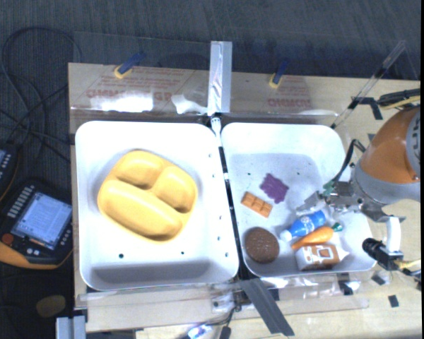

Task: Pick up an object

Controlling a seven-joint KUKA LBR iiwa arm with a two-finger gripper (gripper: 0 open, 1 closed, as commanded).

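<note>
Desk (pixel 148 83): you see pale wood, dark carpet behind.
Right bin (pixel 283 143): left bin (pixel 92 189) touches it.
Hand (pixel 324 196): over right bin; opening cannot tell.

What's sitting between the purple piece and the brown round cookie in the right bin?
In the camera view, an orange waffle block lies between the purple piece and the cookie, apart from both on the bin's white floor.
</note>
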